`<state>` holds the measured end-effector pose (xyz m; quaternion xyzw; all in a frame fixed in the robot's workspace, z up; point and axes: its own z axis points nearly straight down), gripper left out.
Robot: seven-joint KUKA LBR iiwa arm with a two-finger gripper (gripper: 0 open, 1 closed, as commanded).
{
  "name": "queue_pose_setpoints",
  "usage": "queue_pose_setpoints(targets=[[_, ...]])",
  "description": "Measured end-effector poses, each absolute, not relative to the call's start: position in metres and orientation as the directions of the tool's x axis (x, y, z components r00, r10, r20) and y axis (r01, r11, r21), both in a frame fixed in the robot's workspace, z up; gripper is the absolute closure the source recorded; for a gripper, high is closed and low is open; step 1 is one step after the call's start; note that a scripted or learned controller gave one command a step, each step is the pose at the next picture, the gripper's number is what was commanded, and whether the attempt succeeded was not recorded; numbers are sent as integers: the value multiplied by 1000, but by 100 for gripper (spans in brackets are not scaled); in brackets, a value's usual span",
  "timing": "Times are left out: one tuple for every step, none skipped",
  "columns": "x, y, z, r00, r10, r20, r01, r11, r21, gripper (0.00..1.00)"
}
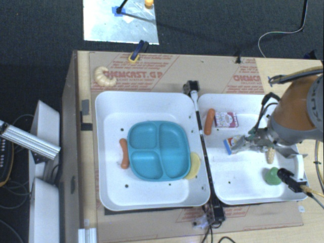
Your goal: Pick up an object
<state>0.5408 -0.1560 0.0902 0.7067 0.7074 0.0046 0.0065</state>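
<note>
Nearest the camera, the near rims of 2 white bins sit side by side on a cardboard-covered bench (167, 75). The left bin (109, 151) holds a blue 4-compartment tray (158, 151) at its centre. An orange sausage-shaped piece (123, 153) lies just beside the tray's left edge, aligned near-to-far. A pale yellow item (195, 165) protrudes from under the tray's right near corner; its full shape is hidden.

The right bin (238, 186) holds 5 visible items. A second orange sausage-shaped piece (208, 122) lies at the far left, close to the divider between the bins. A small pink-and-white carton (226, 119) sits just to its right. A blue-and-white item (229, 146) lies near the bin's middle. A green rounded object (273, 176) rests toward the near right, with a thin tan piece (271, 156) just beyond it.

The arm enters from the right, its orange band (296, 105) above the grey wrist. The gripper (242, 144) hangs over the middle of the right bin, its tip just beside the blue-and-white item. Contact between them cannot be confirmed, and whether the tool is wide, narrow or holding anything cannot be told at this resolution.

On the far bench edge, a cream coiled object (105, 75) lies at the left, and a blue-and-yellow item (137, 51) lies at the far rim. Beyond the bench, a grey sheet (101, 19) on the dark floor carries a small orange object (149, 2).
</note>
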Motion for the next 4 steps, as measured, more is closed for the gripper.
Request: queue_pose_setpoints(targets=[[588,-104,90,-3,1000,-1,1000,3,15,0],[669,-178,127,-3,1000,-2,1000,3,5,0],[617,-103,116,-5,1000,1,1000,5,1,0],[663,-149,91,-4,1000,1,1000,4,10,0]])
